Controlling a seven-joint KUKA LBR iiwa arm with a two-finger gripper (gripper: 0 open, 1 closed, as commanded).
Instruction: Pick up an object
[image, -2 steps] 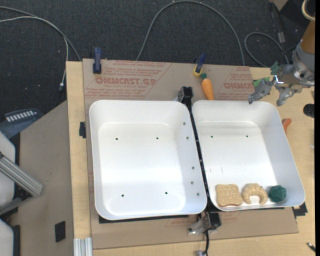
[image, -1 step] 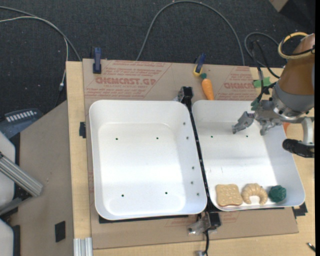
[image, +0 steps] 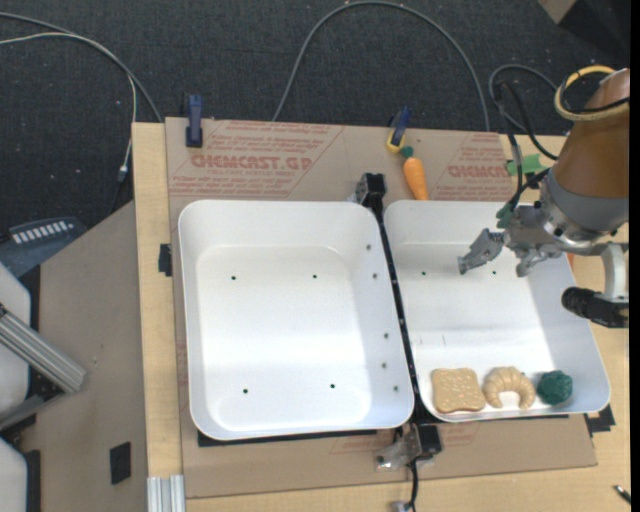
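The tool (image: 503, 254) hangs over the far part of the right bin (image: 480, 320), its two fingers spread apart with nothing between them. Well apart from it, along that bin's near wall, lie a toast slice (image: 457, 390), a croissant (image: 509, 387) and a green ball (image: 555, 386). An orange carrot (image: 415, 177) rests on the counter (image: 260, 160) beyond the bins.

Single fixed overhead camera, looking down at a slant on the bench (image: 150, 300) and both white bins (image: 290, 225), from moderate height.
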